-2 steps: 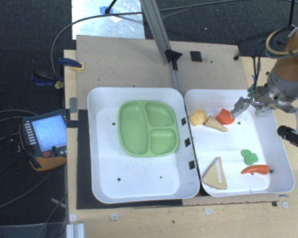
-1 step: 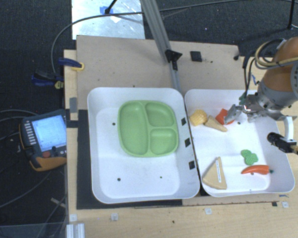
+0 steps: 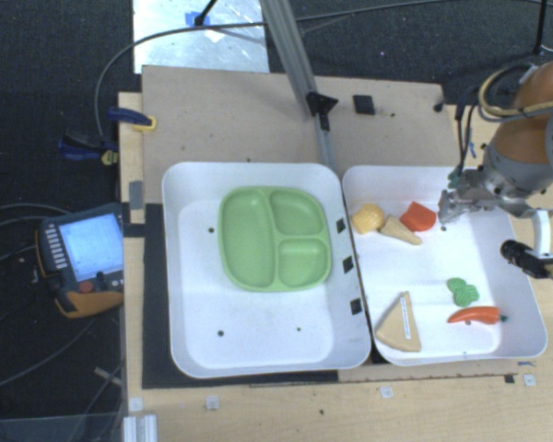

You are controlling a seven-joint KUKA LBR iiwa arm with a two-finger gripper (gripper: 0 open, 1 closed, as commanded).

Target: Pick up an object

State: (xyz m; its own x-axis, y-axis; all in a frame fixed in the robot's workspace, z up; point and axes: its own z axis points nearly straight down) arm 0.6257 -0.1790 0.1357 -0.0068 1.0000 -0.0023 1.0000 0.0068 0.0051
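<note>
**Hovering at the right bin's far edge**

Looking down on the tabletop (image 3: 212,109), we are seeing the arm (image 3: 535,118) reaching in from the right, with its hand (image 3: 453,205) hanging over the far part of the right bin (image 3: 516,339). We cannot tell from this angle whether the hand is wide or narrow, and we are seeing nothing between its tips.

Just beside the hand, toward the bin divide, an orange-red piece (image 3: 418,216) is lying on the bin floor. A little farther that way, a yellow ice-cream cone (image 3: 380,221) is resting with its tip pointing toward the orange-red piece. Nearer the camera than the hand, a small green piece (image 3: 462,291) is sitting just above an orange carrot (image 3: 475,316), the two close together. A tan wedge (image 3: 399,324) is lying at the near left corner of that bin, well apart from the hand.

Across the divide, a green sectioned plate (image 3: 275,238) is sitting in the left bin (image 3: 258,348).
</note>
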